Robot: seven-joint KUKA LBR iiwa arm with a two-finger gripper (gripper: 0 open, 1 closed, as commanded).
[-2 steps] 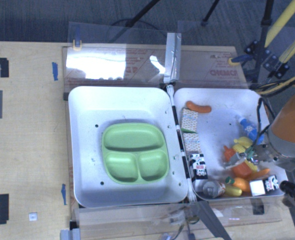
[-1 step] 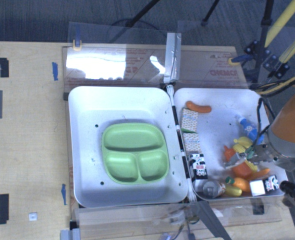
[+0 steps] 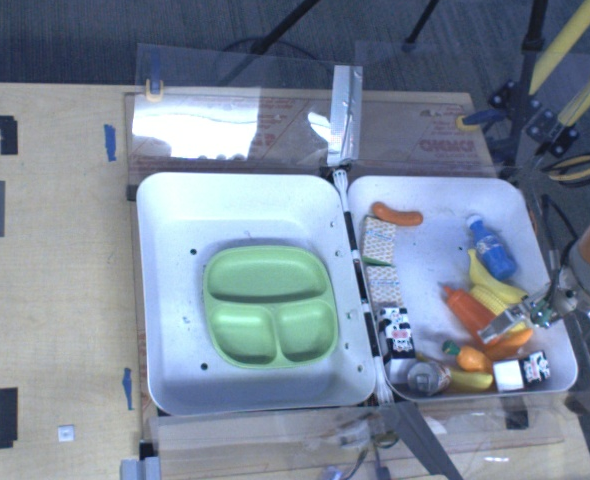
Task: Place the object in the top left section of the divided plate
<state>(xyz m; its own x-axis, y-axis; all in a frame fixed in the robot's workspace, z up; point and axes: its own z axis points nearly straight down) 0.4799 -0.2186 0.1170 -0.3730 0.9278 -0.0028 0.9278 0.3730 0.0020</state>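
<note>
The green divided plate (image 3: 270, 303) lies in the left bin (image 3: 165, 218), with one long section at its far side and two smaller ones at its near side; nothing is in them. My gripper (image 3: 515, 320) reaches in from the right, low over the right bin (image 3: 430, 193). It hangs just over an orange carrot-like piece (image 3: 468, 310) and next to the yellow bananas (image 3: 495, 290). Nothing can be seen held in it.
The right bin also holds a sausage (image 3: 397, 215), a blue bottle (image 3: 491, 249), a patterned box (image 3: 382, 268), a cow-print carton (image 3: 399, 333), a silver can (image 3: 422, 376), a yellow piece (image 3: 471, 378) and a black-and-white block (image 3: 523, 371). A raised divider (image 3: 353, 268) separates the bins.
</note>
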